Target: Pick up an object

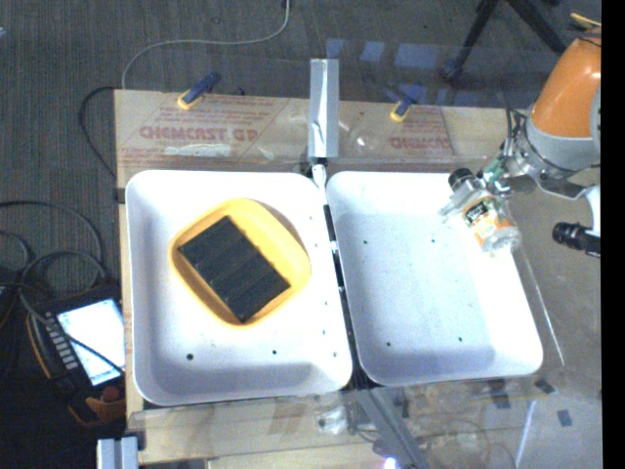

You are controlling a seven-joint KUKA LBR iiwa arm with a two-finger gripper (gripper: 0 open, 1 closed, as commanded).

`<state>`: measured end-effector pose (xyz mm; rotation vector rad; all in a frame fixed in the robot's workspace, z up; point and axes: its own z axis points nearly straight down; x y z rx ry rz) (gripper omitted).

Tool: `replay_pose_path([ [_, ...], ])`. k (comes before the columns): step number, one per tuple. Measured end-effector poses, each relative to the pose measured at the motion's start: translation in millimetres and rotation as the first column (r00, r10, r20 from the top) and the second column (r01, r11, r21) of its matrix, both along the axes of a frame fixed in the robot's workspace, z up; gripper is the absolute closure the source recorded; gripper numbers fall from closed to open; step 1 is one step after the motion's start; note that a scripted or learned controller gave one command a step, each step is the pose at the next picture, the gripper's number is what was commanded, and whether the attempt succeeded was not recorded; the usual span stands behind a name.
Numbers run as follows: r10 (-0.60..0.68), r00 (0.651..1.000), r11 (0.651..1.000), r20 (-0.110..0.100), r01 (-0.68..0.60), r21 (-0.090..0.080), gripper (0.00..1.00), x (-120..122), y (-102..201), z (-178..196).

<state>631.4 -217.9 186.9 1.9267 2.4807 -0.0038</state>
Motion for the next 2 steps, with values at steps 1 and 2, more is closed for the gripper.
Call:
replay_pose_path([
  [1, 0.138, 0.990, 0.990, 0.013, -0.138, -0.001, 0.00, 32.8, -2.8, -67.8],
  [2, 0.166, 0.986, 0.986, 0.021, -0.166, -0.004, 0.00, 34.3, -3.5, -69.6],
])
